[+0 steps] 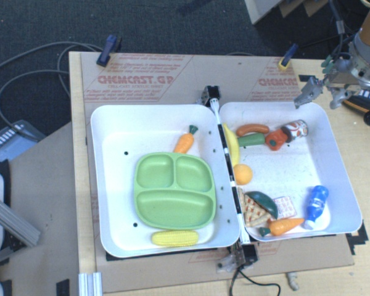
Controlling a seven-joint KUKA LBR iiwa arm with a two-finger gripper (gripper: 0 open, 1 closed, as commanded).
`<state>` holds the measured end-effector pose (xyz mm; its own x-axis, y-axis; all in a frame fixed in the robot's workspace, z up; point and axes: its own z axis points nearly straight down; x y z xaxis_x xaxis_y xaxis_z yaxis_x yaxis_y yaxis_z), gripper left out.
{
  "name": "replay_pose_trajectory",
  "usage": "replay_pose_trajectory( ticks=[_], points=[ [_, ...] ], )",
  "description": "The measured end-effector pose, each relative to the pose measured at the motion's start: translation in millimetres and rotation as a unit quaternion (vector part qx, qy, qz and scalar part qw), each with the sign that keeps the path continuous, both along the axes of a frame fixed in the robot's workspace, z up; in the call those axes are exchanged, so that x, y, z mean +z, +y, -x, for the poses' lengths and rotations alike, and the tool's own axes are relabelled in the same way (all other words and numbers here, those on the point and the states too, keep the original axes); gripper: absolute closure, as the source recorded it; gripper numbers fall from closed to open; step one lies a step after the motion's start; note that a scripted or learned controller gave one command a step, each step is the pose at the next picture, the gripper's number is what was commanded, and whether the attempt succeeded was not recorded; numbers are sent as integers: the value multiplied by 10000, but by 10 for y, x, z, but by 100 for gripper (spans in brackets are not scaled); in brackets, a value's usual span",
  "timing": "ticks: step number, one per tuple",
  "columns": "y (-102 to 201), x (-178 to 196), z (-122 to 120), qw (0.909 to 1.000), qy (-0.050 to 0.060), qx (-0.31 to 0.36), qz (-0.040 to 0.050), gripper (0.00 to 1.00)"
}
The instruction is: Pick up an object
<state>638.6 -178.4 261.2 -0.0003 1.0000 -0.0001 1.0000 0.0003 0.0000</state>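
Observation:
My gripper (324,96) hangs over the far right corner of the right bin (333,159), open, with nothing between its fingers. Just below and left of it lies a small can (295,129), then a red fruit (275,140), a sausage (253,129) and a green vegetable (251,140). A banana (231,145) and an orange (242,174) lie along that bin's left wall. At its near end sit a blue bottle (316,205), a carrot (285,226), a waffle (253,210) and a pink wafer (284,206).
The left bin (111,165) holds a green divided plate (174,190), a carrot (184,142) behind it and a corn cob (174,238) in front. Blue clamps (107,50) (287,56) grip the board's far edge. Cables lie on the floor to the left.

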Motion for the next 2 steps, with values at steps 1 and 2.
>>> replay_pose_trajectory(
  ticks=[1, 2],
  points=[
    [227, -691, -113, 10000, 12, 6, -5, 0],
    [207, -1392, -136, 10000, -30, 2, 10, 0]
  ],
)
